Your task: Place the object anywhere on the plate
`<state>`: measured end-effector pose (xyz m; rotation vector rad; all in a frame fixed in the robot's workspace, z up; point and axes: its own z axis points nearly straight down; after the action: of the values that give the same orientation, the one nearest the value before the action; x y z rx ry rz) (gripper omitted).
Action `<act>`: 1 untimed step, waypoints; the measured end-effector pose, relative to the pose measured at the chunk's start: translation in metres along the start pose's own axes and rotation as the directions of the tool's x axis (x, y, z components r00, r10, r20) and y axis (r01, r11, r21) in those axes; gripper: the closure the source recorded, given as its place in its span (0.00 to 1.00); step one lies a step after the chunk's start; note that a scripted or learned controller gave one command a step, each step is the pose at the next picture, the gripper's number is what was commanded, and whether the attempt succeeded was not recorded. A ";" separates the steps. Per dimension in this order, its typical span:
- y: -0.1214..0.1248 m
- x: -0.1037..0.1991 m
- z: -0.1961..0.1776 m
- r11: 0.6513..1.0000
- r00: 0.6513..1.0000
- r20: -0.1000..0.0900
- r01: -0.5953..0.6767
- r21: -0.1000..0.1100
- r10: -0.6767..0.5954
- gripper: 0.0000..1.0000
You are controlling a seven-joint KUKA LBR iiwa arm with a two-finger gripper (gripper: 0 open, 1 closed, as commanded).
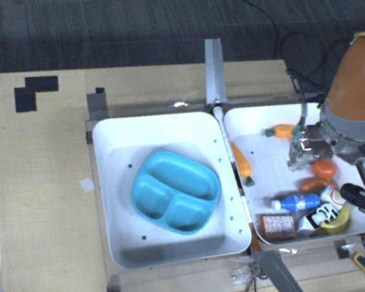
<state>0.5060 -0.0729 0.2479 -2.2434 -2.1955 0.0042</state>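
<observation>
Across the wooden bench [40, 209] sit two shallow white bins side by side, split by a grey metal rail. The left bin [125, 245] carries a blue plate [174, 191] with three compartments, lying near the bin's middle and turned at a slant; nothing lies on it. The right bin [258, 124] carries all the loose things. From the right edge the arm [358, 91] reaches in, its orange band broad above the grey wrist, and the claw [301, 149] hangs over the upper middle of the right bin; whether it is apart or together cannot be told from this angle, and nothing can be seen held in it.

Along the bin's near wall lies a blue bottle [302, 201] with a white cap, on its side, and just below it a dark red packet [278, 226]. Beside these, in the near right corner, sits a black-and-white item [326, 213] touching a yellow thing [338, 221]. An orange carrot [241, 162] leans along the dividing wall, green end toward the near side. A second, smaller carrot [281, 131] lies by the far wall, just left of the claw. A red-orange rounded thing [323, 170] sits just right of and below the claw.
</observation>
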 end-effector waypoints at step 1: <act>0.018 0.081 0.048 0.962 0.962 -0.001 0.273 0.000 -0.273 1.00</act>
<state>0.5257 0.0079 0.1994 -1.9193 -2.4825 0.0036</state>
